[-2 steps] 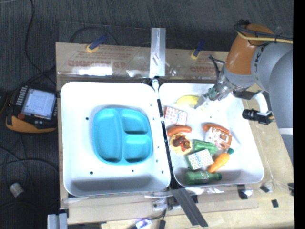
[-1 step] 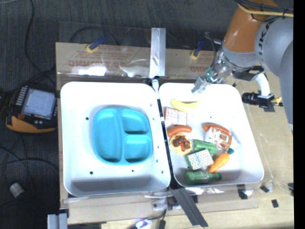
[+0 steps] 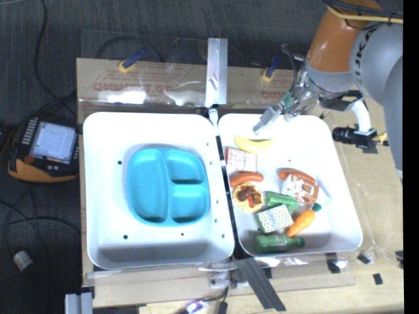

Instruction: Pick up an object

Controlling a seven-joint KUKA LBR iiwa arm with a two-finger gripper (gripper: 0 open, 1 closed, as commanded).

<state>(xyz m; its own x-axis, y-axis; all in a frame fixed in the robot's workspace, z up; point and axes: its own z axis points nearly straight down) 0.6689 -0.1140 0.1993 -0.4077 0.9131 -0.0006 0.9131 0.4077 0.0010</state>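
In the right bin (image 3: 330,142), the toys crowd the half from 6 to 9 o'clock: a banana (image 3: 253,143) near the 11 o'clock wall, a sausage (image 3: 245,178) and a pizza slice (image 3: 247,195) along the 9 o'clock wall, a carrot (image 3: 300,223) and a green cucumber (image 3: 279,243) toward 6 o'clock. Bare floor lies open from 1 to 4 o'clock. The gripper (image 3: 267,122) hangs over the 11 o'clock rim, just above the banana. In the left bin (image 3: 105,175), a blue tray (image 3: 167,184) takes the middle, leaving a bare margin all around.
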